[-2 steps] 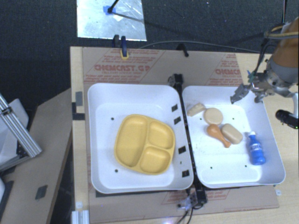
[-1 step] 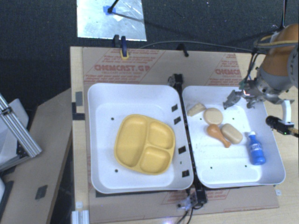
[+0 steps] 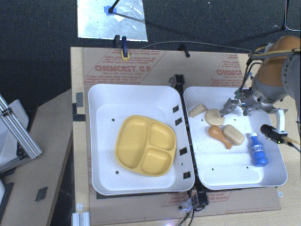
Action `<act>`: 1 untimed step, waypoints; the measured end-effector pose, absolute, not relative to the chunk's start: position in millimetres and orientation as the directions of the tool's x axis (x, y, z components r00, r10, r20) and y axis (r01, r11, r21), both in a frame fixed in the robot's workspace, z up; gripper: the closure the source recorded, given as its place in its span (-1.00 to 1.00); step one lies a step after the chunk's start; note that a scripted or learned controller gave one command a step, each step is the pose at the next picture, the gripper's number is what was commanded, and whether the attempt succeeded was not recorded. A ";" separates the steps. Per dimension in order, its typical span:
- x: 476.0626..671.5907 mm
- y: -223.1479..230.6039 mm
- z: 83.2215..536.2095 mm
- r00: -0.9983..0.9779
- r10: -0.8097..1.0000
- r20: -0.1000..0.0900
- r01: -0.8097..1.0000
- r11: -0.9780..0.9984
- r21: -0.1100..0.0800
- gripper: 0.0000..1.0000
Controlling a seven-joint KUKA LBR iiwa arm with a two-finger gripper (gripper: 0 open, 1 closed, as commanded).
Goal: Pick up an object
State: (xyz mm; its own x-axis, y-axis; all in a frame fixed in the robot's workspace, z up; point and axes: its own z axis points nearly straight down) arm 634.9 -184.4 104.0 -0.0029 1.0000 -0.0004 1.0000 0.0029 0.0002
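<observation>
My gripper point(image 3: 237, 108) hangs over the back of the right bin point(image 3: 273, 173), open, with nothing between its fingers. Its left finger point(image 3: 227, 107) is just right of a round beige piece point(image 3: 214, 117). A second beige piece point(image 3: 197, 110) lies further left, near the bin's divider wall. In front of the gripper lie an orange drumstick-shaped item point(image 3: 219, 135) and a beige loaf-shaped item point(image 3: 233, 134), touching each other. A blue bottle point(image 3: 257, 150) lies toward the bin's right side.
The left bin point(image 3: 101, 126) holds a yellow divided plate point(image 3: 146, 145). A black ridge with clips point(image 3: 184, 131) separates the two bins. The grey arm with its orange band point(image 3: 282, 55) comes in at the right, and a black fitting point(image 3: 272, 133) juts over the right bin.
</observation>
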 end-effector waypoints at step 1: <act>637.9 -185.0 89.8 -0.005 1.000 -0.001 1.000 0.005 0.005 -1.00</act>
State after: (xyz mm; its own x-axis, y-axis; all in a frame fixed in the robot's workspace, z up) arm 637.9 -185.0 89.8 -0.0047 1.0000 -0.0010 1.0000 0.0047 0.0054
